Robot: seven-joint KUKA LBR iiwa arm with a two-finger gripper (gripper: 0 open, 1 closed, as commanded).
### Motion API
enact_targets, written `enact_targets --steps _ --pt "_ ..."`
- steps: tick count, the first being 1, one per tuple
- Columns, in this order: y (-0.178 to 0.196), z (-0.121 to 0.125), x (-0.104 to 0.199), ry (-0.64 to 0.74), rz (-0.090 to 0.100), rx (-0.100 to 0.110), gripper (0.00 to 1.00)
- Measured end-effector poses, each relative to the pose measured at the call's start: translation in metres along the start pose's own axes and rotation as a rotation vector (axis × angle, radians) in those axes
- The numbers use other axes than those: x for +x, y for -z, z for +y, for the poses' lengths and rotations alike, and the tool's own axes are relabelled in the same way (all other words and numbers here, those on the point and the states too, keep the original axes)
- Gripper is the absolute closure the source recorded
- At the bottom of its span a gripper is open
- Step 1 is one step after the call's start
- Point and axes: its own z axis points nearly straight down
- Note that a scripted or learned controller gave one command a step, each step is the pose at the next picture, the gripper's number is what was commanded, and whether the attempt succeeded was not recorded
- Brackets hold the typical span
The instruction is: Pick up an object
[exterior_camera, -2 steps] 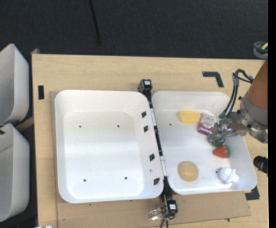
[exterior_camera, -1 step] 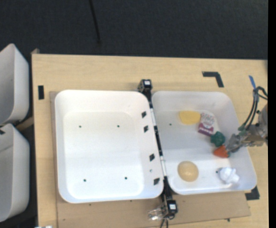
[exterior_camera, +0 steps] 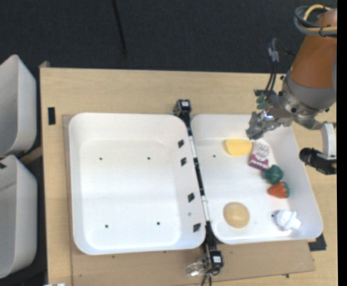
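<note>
**Operator:** Where is the tool sitting, and what are its fingers doing?

**Observer:** Your gripper [exterior_camera: 258, 126] hangs over the far part of the right bin [exterior_camera: 216, 130], just beyond the yellow block [exterior_camera: 238, 147]. The tip is a small dark-grey cluster from this angle, and you cannot tell from it whether it is spread or pressed together. You see nothing between the fingers. Above it the orange band [exterior_camera: 314, 61] of the arm rises toward the right edge.

**Operator:** What lies nearest to it?

**Observer:** The yellow block is just in front of the tip, flat on the bin floor. Just to its right you have a purple-and-white packet [exterior_camera: 260, 155], its near end touching a dark green object [exterior_camera: 273, 173]. A red-orange object [exterior_camera: 278, 189] sits right against the green one on the near side.

**Operator:** And further out?

**Observer:** Near the front of the same bin you will find a tan round object [exterior_camera: 236, 214], and at the front right corner a white crumpled object [exterior_camera: 287, 220]. The left bin [exterior_camera: 78, 159] lies alongside, joined at the black-clipped seam [exterior_camera: 194, 171]. Both bins rest on the wooden bench [exterior_camera: 132, 85].
</note>
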Motion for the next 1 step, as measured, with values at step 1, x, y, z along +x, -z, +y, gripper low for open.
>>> enact_targets --steps 1 --pt "-0.0689 -0.0532 0.0561 -0.011 0.002 0.023 1.00"
